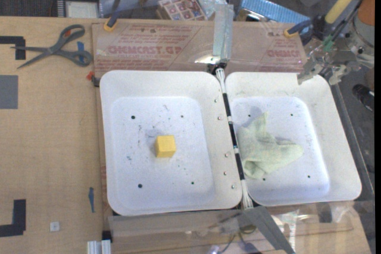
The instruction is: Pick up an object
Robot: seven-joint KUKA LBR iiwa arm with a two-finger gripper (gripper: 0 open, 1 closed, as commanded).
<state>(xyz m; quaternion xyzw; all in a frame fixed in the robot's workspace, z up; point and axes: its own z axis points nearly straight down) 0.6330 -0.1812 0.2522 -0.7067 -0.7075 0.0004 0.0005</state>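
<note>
Two white bins sit side by side w/ raised rims. Left bin [119, 92] has open floor round a small yellow cube [166, 146] near its centre. Right bin [339, 146] holds a crumpled pale-green cloth [265, 149]. Gripper [324, 68] hovers over right bin's far right corner, well apart from both; finger state can't tell, nothing seen held.

Block [166, 146] in left bin [119, 98] — cloth [268, 149] right.

Yellow block [166, 146] alone mid-bin – open all round; cloth [266, 147] apart.
</note>
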